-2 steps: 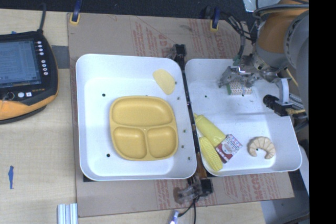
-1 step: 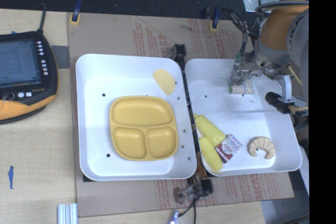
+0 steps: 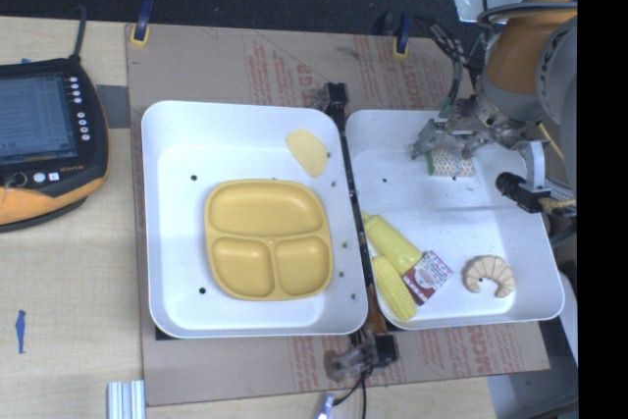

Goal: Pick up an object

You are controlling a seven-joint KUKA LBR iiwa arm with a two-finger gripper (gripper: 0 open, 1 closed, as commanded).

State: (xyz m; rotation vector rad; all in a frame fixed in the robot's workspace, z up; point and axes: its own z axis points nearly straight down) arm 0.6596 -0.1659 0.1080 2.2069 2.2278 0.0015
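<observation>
Fingers: spread open at gripper [image 3: 451,140], above a small patterned item [image 3: 452,164]
Place: right bin [image 3: 530,309], upper part, near top rim
Room: bare floor at bin centre

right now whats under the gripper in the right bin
A small speckled object lies on the floor of the right bin, directly below the gripper. The fingers hide its top edge, so I cannot tell whether they touch it.

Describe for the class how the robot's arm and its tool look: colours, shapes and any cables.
The arm is bulky and rounded, grey with a broad orange band above the wrist. Dark cables loop beside it down toward the wrist. The tool is small, made of grey metal, with thin prongs that splay outward.
</observation>
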